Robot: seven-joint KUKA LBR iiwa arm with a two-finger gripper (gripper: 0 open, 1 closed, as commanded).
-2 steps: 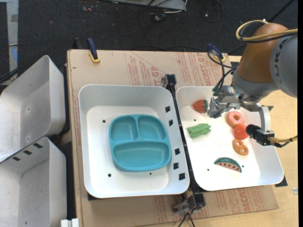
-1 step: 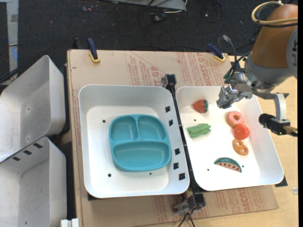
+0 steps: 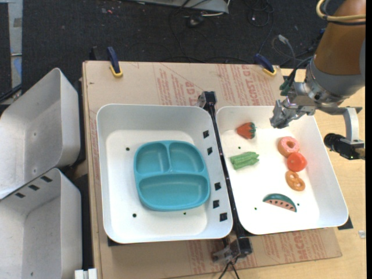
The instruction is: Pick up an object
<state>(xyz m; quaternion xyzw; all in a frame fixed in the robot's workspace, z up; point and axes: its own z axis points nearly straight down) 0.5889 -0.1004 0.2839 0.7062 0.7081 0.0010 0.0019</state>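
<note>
Gripper [image 3: 281, 117] is hovering over right bin's [image 3: 325, 214] top edge; finger state can't be told. Glossy plastic toys are lying w/in: ring-shaped pink donut [image 3: 288, 145], red strawberry [image 3: 246, 130], watermelon wedge [image 3: 280, 202].

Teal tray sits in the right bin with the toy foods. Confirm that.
Wrong bin. The camera view shows the teal tray alone in the left bin; the toy foods, such as the strawberry and watermelon slice, lie in the right bin.

Two white bins [image 3: 116, 214], one teal tray [image 3: 172, 175] (three compartments), six toy foods [image 3: 246, 130].
</note>
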